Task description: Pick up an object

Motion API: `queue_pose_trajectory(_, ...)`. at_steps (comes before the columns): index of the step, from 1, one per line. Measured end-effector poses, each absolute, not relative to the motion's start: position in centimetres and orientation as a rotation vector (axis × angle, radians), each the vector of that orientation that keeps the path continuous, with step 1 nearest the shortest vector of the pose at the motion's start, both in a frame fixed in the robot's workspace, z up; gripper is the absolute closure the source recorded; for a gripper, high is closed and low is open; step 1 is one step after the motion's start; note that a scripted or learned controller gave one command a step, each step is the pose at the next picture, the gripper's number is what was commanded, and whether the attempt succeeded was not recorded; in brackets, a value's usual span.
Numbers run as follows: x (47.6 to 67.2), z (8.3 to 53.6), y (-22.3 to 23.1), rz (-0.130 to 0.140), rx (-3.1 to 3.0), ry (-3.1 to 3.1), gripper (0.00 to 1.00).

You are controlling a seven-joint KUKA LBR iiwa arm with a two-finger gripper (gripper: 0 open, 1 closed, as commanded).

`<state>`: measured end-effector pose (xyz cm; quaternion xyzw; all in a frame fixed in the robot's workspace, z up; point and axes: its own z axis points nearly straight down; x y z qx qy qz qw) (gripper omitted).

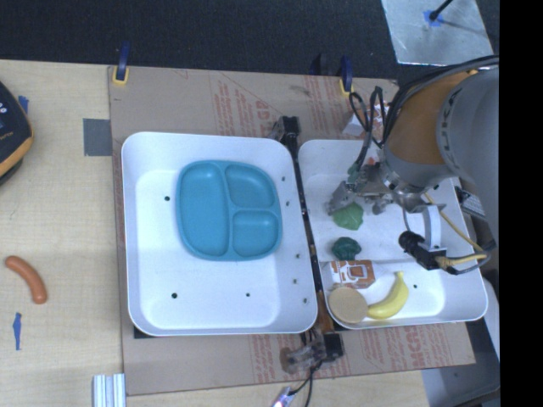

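My gripper [358, 200] hangs low over the upper middle of the right bin [318, 164], its grey fingers spread open. Just below them lies a light green lump [348, 218], close to the fingertips but not held between them. Lower down are a dark green lump [345, 248] and an orange-and-white card [353, 272]. A tan round disc [344, 305] and a yellow banana [389, 298] rest by the bin's front wall. The arm's grey and orange body covers the bin's right part.
The left bin [153, 303] holds a blue divided plate [229, 209]. A reddish sausage [27, 278] lies on the bench at far left, and a black and yellow device [10, 134] sits at the left edge. Black cables [433, 253] hang from the wrist over the right bin.
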<state>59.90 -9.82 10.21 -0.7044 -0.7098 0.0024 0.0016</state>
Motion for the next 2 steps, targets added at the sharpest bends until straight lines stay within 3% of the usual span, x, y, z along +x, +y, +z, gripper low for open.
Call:
queue_pose_trajectory(1,59.91,11.25,-9.93,0.009,-2.209,-2.228,1.0)
queue_pose_trajectory(2,59.91,11.24,-9.92,0.009,-2.209,-2.228,0.0)
